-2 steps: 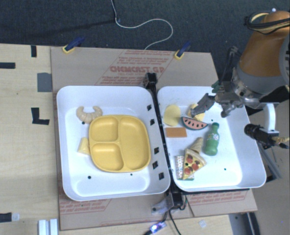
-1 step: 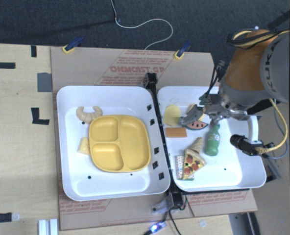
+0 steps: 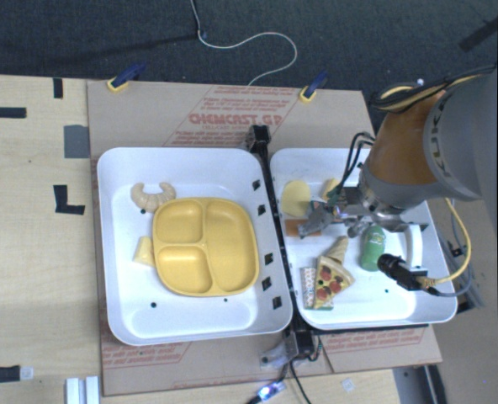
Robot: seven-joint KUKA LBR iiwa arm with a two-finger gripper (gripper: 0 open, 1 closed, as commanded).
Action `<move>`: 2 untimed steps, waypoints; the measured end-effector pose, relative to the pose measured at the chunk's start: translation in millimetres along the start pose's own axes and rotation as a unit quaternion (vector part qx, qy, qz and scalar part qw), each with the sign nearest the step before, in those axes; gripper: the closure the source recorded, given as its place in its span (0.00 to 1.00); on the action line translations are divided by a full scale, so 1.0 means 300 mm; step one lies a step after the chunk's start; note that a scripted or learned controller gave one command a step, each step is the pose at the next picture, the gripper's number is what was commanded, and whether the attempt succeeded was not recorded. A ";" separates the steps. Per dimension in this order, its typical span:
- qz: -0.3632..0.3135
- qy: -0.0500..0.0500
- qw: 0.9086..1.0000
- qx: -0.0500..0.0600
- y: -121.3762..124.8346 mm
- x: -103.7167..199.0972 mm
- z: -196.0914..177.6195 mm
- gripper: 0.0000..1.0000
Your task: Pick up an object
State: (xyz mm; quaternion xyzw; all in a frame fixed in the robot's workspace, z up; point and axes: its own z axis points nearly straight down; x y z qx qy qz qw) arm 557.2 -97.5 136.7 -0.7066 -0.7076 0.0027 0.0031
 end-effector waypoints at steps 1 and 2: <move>-0.001 -0.001 1.000 -0.005 0.005 0.004 0.171 0.00; -0.001 0.000 1.000 -0.003 0.000 0.004 0.136 1.00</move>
